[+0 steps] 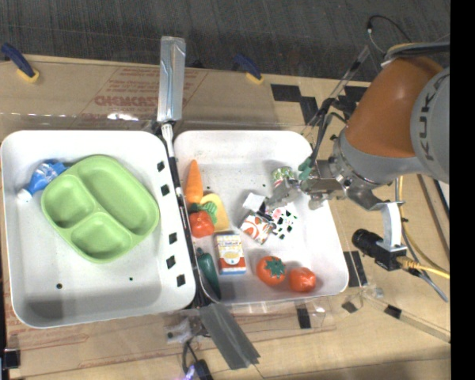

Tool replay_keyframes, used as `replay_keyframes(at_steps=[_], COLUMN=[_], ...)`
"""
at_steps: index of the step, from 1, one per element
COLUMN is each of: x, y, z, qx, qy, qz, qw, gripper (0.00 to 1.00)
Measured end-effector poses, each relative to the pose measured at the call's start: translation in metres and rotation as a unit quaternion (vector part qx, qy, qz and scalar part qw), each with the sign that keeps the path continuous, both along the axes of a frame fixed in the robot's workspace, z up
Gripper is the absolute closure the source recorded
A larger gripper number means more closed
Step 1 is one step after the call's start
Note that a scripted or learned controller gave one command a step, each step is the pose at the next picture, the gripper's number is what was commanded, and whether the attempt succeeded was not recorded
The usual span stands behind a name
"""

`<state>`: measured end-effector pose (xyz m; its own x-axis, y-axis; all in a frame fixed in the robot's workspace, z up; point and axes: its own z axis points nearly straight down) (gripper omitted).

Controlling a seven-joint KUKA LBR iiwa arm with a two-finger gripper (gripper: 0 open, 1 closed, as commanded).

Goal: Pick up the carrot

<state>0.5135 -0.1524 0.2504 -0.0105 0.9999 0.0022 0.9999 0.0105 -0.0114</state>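
Toys crowd the right bin (301, 145) while the carrot (193, 182) lies against its left wall, at about nine o'clock from the bin's centre, orange body running roughly upright in the picture with its top toward twelve o'clock. Just below it, toward six o'clock, sit a yellow piece (214, 210) and a red-orange toy (200, 224), both touching or nearly touching the carrot's lower end; a small carton (232, 254) and a dark green vegetable (208, 273) follow further down the same wall. That packing against the wall probably leaves the carrot's open flank, facing three o'clock, as the easier side to approach.

At five o'clock in the bin rest two tomatoes (286, 274), side by side. Near the centre lie a white packet with red print (256, 226) and a cow-patterned piece (283, 222).

The gripper (291, 179) hangs over the bin's upper right, at roughly two o'clock from centre, well apart from the carrot. Something small and greenish-white appears at its tip, but whether that is a held object or part of the tool cannot be told, nor how wide it stands.

The left bin (32, 291) holds a green divided plate (101, 206) with a blue item (44, 174) tucked at its ten o'clock edge. The pick looks not yet begun.
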Motion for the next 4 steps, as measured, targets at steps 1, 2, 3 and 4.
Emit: replay_keyframes(at_steps=[1,2,3,4], x=[-0.025,0.046,0.021,0.069], y=[0.059,0.016,0.065,0.081], z=[-0.107,-0.045,0.023,0.020], qx=[0.0013,0.0012,0.0014,0.0024], qy=[0.001,-0.002,-0.003,-0.003], qz=[0.101,0.192,0.287,0.433], qw=[0.9949,0.9814,0.9579,0.9016], gripper=[0.00,0.00,0.00,0.00])
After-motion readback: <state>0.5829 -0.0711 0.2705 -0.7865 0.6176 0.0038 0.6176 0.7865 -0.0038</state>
